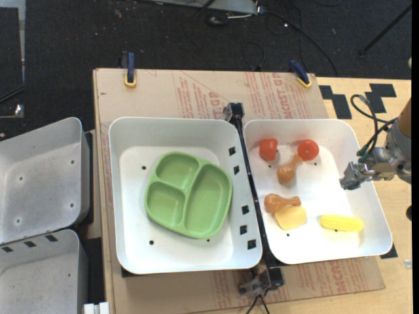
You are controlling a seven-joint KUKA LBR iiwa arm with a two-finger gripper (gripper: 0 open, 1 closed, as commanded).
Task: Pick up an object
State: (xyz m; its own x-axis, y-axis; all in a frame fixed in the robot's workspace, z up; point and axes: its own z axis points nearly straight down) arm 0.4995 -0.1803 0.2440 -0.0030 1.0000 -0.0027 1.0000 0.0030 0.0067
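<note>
Right bin [366,149] holds the pickable items: two red tomatoes, left one [268,149] and right one [308,150], near the far wall, apart from each other. A brown drumstick [287,170] lies tilted between and just below them, its thin end up by the right tomato. Second drumstick [281,203], more orange, lies lower, touching or just overlapping the yellow cheese wedge [291,218] below it. Yellow corn cob [341,224] lies on its side near the front right corner, apart from the cheese.

Gripper [351,177] sits at the right bin's right wall, over the rim area, well clear of every item; nothing between the fingers. Fingers too small and dark to judge, cannot tell if wide or narrow. Arm [399,142] enters from the right, with a black cable looping above it.

Left bin [124,195] holds a green divided plate [188,193], three compartments, lying flat, slightly rotated. Both bins sit side by side on a cardboard-covered counter [183,90], black clips along the seam between them. Two blue-yellow clamps, left one [129,70] and right one [300,73], hold the far edge. Spare white bins [39,175] lie off to the left.
</note>
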